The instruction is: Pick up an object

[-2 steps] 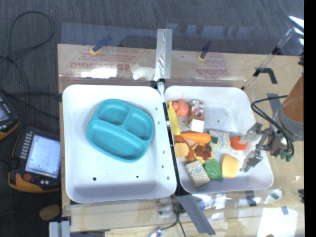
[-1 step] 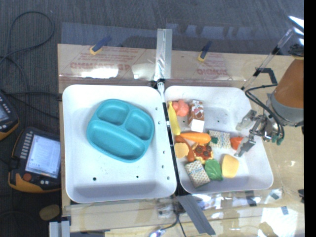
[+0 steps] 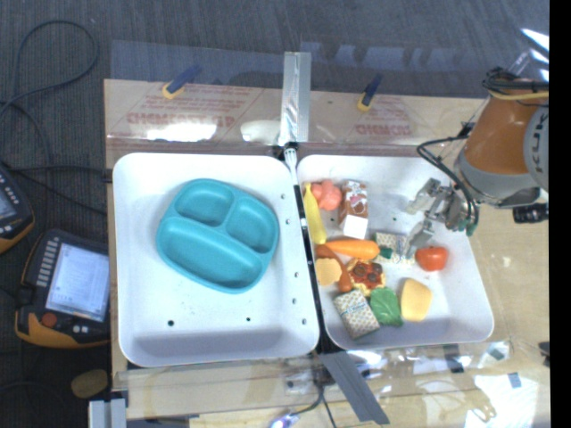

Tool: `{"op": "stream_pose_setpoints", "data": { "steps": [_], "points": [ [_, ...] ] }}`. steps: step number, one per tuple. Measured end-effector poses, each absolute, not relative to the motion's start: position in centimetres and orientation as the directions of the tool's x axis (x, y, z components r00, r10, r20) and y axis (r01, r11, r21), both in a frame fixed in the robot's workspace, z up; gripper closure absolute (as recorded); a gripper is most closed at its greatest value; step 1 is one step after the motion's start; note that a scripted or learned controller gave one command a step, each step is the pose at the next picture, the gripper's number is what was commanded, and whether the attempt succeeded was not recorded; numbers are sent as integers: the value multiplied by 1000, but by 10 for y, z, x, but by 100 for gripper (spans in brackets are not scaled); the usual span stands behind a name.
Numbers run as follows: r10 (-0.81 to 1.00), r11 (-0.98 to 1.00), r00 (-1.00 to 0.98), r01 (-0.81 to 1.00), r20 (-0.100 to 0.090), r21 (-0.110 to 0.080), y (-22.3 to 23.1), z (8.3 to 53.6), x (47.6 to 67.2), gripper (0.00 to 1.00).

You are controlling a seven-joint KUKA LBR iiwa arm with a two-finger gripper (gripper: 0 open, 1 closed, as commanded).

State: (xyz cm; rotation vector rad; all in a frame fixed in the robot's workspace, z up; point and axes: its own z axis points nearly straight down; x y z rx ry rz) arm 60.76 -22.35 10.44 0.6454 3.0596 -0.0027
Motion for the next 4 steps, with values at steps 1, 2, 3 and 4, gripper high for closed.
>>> {"op": "stream_pose_setpoints", "data": {
  "steps": [1, 2, 3, 4],
  "points": [
    [417, 909, -909, 417, -13, 1, -223, 106, 649, 0],
    [700, 714, -714, 700, -8, 3, -223, 98, 660, 0],
    [864, 503, -503, 864, -4, -1, -224, 164, 637, 0],
    [930, 368, -368, 930, -7, 3, -180, 105, 663, 0]
  ]
}}
